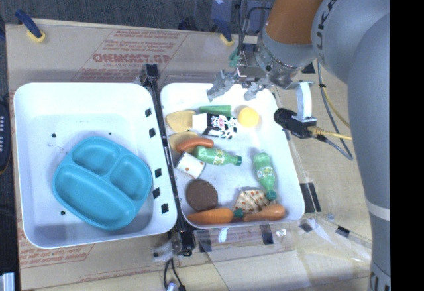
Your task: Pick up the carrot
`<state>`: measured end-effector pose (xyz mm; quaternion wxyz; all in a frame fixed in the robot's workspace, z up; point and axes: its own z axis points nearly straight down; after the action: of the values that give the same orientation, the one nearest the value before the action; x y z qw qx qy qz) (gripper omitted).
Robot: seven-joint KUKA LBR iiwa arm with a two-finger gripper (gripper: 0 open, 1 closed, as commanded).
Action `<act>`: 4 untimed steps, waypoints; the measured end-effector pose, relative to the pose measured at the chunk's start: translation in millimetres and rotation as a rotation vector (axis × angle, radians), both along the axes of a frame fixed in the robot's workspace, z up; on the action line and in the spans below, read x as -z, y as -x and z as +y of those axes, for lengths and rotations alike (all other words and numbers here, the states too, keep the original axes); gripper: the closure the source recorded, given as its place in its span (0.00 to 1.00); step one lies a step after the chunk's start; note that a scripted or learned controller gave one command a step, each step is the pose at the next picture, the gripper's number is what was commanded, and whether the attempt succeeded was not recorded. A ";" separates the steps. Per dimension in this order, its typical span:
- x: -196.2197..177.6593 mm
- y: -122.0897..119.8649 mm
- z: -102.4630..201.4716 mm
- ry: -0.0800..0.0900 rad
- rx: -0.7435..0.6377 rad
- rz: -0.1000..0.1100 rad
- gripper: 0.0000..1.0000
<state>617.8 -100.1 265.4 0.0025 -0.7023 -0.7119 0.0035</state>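
Counter: brown board under two white bins side by side; the left bin (33, 150) carries a blue divided plate (101, 180), the right bin (291, 170) is crowded with toy food.
Pincer: we see the pincer (236, 87) at the far rim of the right bin, fingers spread wide with nothing between them.
Carrot: the carrot (213, 217) lies flat along the near wall of the right bin, well apart from the pincer.
Long axis: we read it as running left to right, roughly parallel to the near wall; which end is the tip we cannot tell.
Neighbours: a brown round patty (201, 195) sits just beside it, and a second orange piece (265, 212) lies end-on to its right.
Risk: we judge that the near wall could block one finger, and the twin orange piece could draw the grasp to the wrong item.
Risk two: closing along the long axis instead of across it would likely let the carrot slip out.
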 end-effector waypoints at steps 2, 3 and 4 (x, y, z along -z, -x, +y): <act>69.5 -7.1 29.7 0.003 -0.180 -0.008 0.00; 113.0 -37.9 -57.9 0.001 -0.344 -0.001 0.00; 84.1 4.4 -112.2 -0.002 -0.577 -0.001 0.00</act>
<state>613.4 -212.2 181.4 0.0019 -0.4709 -0.8822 0.0029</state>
